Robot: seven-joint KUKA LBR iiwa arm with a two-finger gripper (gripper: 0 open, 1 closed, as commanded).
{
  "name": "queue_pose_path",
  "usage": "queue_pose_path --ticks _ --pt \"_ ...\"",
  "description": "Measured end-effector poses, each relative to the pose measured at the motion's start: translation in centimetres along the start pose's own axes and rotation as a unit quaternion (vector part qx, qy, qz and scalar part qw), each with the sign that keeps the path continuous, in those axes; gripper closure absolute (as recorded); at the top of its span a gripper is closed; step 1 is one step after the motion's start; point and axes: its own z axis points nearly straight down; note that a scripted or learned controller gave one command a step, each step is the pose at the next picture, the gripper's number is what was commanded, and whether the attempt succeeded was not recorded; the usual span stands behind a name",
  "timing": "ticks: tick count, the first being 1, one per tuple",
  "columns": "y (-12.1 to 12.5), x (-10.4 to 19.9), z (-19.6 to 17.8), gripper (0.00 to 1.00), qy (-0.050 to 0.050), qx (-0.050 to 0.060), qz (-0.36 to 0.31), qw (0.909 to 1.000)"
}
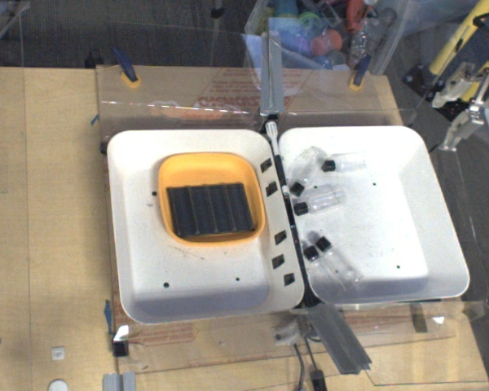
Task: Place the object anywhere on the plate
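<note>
An orange plate [169, 177] with rounded corners sits in the left bin [138, 275]. A black ribbed rectangular block [210, 210] lies flat on the plate, covering its middle and front. In the right bin [407, 218] lie three small clear bottles with black caps: one near the back left [326, 164], one just below it [319, 199], and one toward the front left [332, 257]. All three bottles rest close to the divider between the bins.
A row of black tabs [277, 214] runs along the divider between the bins. A clear tub of coloured toys [330, 15] stands behind the bench. Blue clamps [128, 69] hold the back edge. Yellow and metal gear [464, 72] sits at the upper right.
</note>
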Motion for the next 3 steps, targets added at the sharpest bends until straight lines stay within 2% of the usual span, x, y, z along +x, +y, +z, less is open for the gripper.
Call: queue_pose_path --ticks 1,2,3 --pt "0.1 -0.2 -1.2 1.0 -0.006 -0.001 0.001 1.0" --pt "0.2 -0.1 -9.8 1.0 -0.001 0.0 -0.149 0.9889" --pt "0.3 -0.6 -11.7 1.0 -0.001 0.0 -0.332 0.9432"
